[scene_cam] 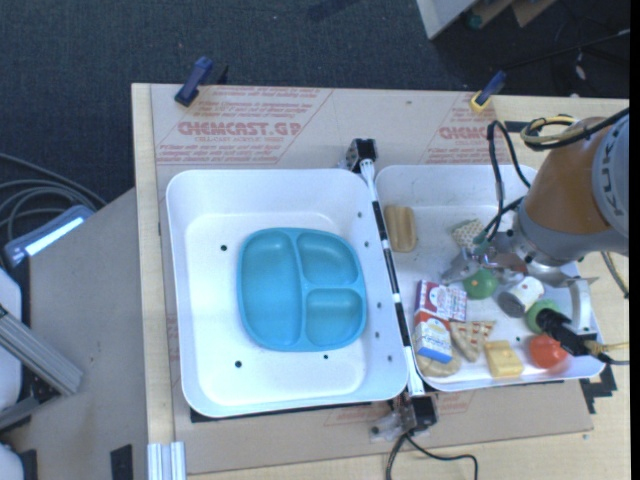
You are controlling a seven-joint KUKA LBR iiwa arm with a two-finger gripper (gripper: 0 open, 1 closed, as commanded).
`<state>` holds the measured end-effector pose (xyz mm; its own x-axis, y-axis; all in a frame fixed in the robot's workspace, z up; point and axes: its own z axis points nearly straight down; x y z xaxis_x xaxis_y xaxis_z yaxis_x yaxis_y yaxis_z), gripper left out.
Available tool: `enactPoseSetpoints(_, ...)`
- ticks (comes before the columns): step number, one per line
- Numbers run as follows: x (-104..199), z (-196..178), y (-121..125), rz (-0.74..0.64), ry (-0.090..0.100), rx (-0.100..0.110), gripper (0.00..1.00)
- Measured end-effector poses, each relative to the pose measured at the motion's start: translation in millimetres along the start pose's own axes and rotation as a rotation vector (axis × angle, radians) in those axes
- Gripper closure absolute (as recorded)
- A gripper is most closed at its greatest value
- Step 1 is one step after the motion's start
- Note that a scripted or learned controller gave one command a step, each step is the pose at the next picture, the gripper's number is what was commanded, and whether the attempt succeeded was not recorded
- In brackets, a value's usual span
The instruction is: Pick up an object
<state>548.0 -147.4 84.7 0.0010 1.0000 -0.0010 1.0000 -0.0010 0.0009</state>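
While the arm [565, 193] reaches into the right bin [430, 183], its gripper [478, 268] sits low among the toy food, right by a green ball [481, 285]; whether it grips anything, I cannot tell. Beside it, the left bin [200, 228] holds a blue divided plate [300, 288].

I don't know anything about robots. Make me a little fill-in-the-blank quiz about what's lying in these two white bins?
1. The divided plate in the left bin is coloured ____.
2. That plate has ____ compartments.
3. The gripper hovers over the ____ bin, close to a green ball.
4. The red ball lies near that bin's ____ edge, toward the camera.

Missing words: blue; three; right; front
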Motion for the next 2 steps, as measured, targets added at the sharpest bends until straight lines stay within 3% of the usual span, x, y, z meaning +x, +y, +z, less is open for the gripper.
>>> enactPoseSetpoints(1, 1, -10, 0, -0.001, 0.0, -0.001, 1.0)
enactPoseSetpoints(2, 47, -103, -13, -0.002, 0.001, 0.0, 1.0)
